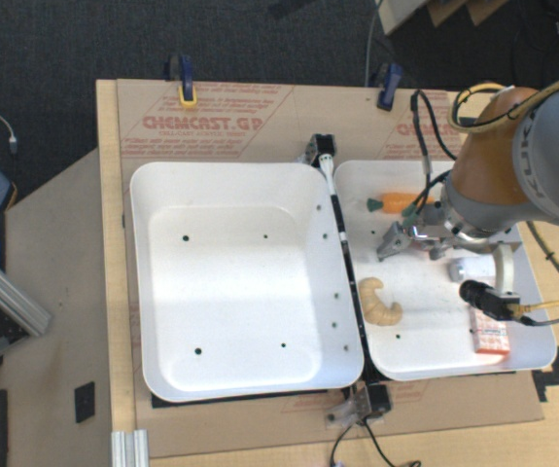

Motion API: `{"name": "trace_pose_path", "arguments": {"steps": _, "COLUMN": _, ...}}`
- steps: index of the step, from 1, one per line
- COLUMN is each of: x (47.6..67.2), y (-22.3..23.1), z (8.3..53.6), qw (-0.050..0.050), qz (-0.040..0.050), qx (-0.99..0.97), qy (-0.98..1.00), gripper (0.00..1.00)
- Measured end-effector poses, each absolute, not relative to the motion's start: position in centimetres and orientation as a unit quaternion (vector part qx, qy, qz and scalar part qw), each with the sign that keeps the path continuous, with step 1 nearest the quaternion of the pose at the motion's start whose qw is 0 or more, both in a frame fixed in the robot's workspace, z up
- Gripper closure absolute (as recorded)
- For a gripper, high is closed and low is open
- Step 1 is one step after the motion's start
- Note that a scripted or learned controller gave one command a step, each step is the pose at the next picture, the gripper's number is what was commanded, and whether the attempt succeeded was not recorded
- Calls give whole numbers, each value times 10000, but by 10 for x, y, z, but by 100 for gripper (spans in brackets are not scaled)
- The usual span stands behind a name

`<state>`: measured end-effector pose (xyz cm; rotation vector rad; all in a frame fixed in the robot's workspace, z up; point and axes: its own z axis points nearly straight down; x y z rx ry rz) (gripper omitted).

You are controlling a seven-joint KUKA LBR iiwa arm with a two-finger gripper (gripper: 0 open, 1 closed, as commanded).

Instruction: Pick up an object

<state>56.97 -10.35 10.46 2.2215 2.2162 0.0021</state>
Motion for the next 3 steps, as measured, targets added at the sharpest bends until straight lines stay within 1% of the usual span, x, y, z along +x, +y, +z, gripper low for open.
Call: {"name": "trace_pose_path", "arguments": {"steps": 3, "x": 570, "y": -104, "z": 105, "qw": 18, "qz": 7, "qx": 7079, "qy": 7063, "gripper": 0}}
